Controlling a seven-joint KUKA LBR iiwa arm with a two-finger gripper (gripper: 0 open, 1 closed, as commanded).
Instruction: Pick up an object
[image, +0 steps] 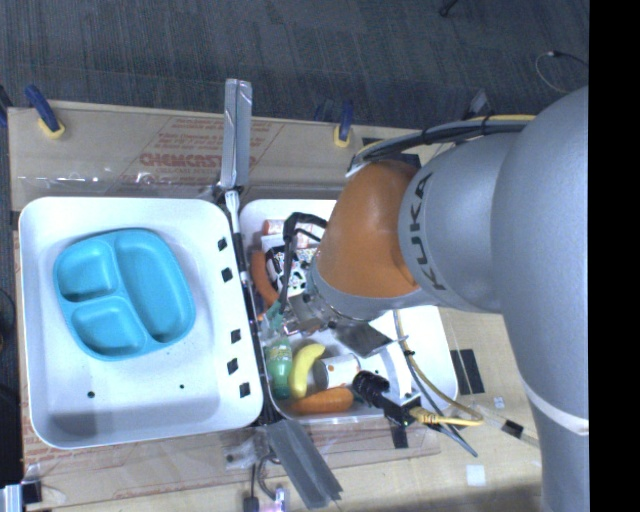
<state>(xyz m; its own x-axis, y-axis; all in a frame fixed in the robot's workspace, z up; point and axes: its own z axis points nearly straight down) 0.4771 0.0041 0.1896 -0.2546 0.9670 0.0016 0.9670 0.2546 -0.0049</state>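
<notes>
Two white bins sit side by side on the tabletop (120, 150); the left bin (40, 330) holds a blue divided plate (122, 292). The right bin (420, 330) holds a banana (304, 366), a carrot (322, 402) and other small items at its near left, beneath the arm (450, 230), which hides the gripper so I cannot tell its state

Left bin (40, 300): smooth white plastic, slight sheen. Blue divided tray (122, 292): glossy moulded plastic. Arm (500, 200): smooth matt grey casing, with a satin orange band (365, 235). Banana (305, 366) beneath the wrist looked smooth and plastic-like. Bench (130, 150) appeared wooden and matt.
</notes>
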